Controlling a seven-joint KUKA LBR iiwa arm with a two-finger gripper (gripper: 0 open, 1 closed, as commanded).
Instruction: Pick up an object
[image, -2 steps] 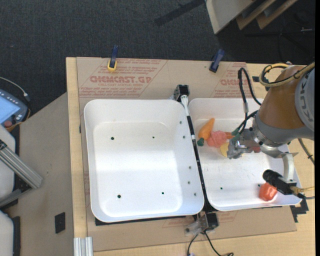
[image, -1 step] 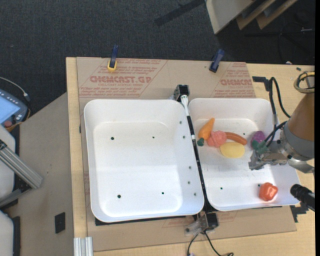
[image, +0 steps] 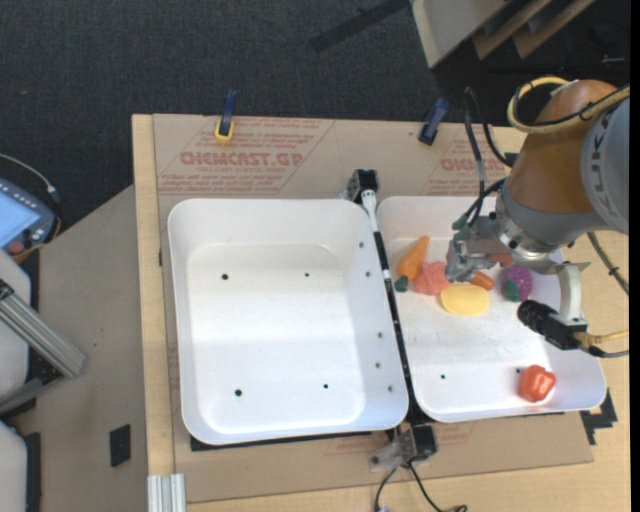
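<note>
My gripper (image: 466, 268) hangs low over the right bin (image: 480, 395), right above a cluster of small toys. Under and around it lie a pink piece (image: 430, 279), a yellow lemon-like piece (image: 466, 301) and an orange carrot (image: 412, 257). A purple and green item (image: 516, 281) sits just right of the gripper, partly hidden by the wrist. A red pepper (image: 537, 383) rests alone near the bin's front right corner. The fingertips are hidden among the toys.
The left bin (image: 200, 330) stands beside the right one, separated by a black hinge strip (image: 385, 290). A black cable part (image: 548, 324) hangs from the arm over the right bin. Blue clamps (image: 227, 115) hold the cardboard base at the back.
</note>
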